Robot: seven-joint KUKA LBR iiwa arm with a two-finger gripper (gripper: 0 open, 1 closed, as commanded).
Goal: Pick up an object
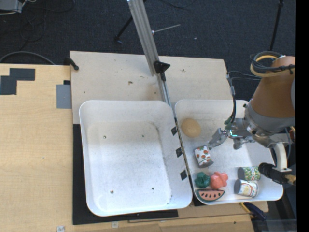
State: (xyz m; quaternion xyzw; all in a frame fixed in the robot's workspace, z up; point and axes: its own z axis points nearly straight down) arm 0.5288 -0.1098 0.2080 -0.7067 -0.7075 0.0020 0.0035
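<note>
A: Dark carpet behind; pale desk [120,76] carried two white bins. Left bin [91,115] sat alongside the right bin [275,193], where all the objects lay.

B: Gripper [216,140] position?

A: Over the middle of the right bin, fingers apparently spread, nothing between them. The spotted can [203,156] lay just below the fingertips, toward the bin's front edge, apart from the gripper.

B: That's the likely target, I judged. Orientation?

A: On its side, long axis slanted, roughly running from the bin's back-left toward its front-right. One end cap faced the dividing wall.

B: Then close across the short width, jaws square to that axis, centred on the can's length. Descend straight; a glancing touch would probably roll it.

A: Neighbours: tan ball [190,127] near the back-left corner, well clear. Green toy [202,180] and red toy [219,179] close toward the front, watermelon slice [211,195] at the front edge. Two small cans [247,181] near the front-right corner.

B: Keep the approach off the front side, then.
</note>
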